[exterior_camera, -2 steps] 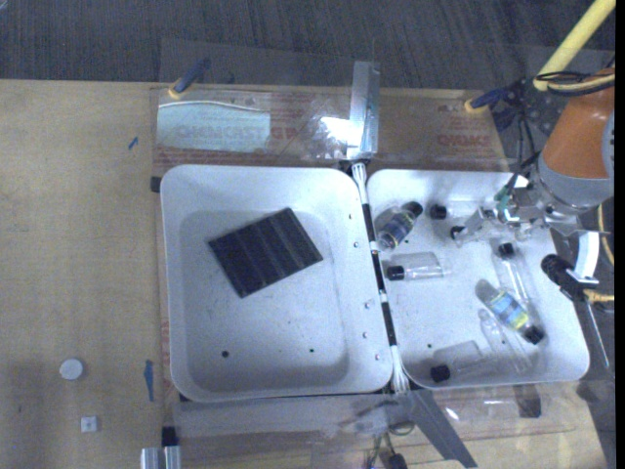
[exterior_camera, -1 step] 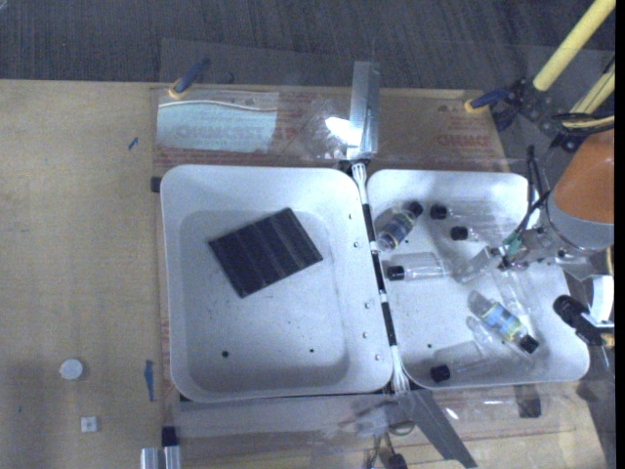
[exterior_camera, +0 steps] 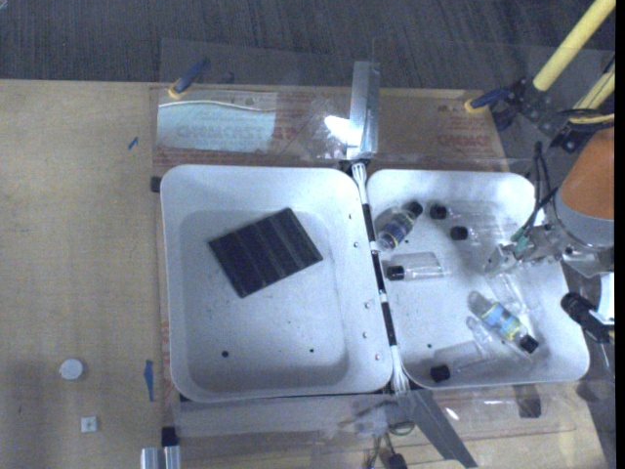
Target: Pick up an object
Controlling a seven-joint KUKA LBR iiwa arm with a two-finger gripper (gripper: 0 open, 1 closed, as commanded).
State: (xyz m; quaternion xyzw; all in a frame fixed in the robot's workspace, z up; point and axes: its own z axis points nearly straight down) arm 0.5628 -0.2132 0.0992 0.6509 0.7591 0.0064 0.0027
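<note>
Approach step, judging by the hand (exterior_camera: 516, 250) low over the right bin (exterior_camera: 488, 186), among clear bottles (exterior_camera: 500, 320) lying loose on its floor, grip state impossible to tell; next calls for settling squarely over one bottle.

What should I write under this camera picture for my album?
Robot arm reaching over the right bin of small clear bottles, beside the left bin holding a dark ridged pad.

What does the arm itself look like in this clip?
At the view's right edge, the arm is grey with a rounded orange band above the wrist. Dark cables loop beside it. The claw is a small, pale metallic piece with greenish detail at its tip.
</note>
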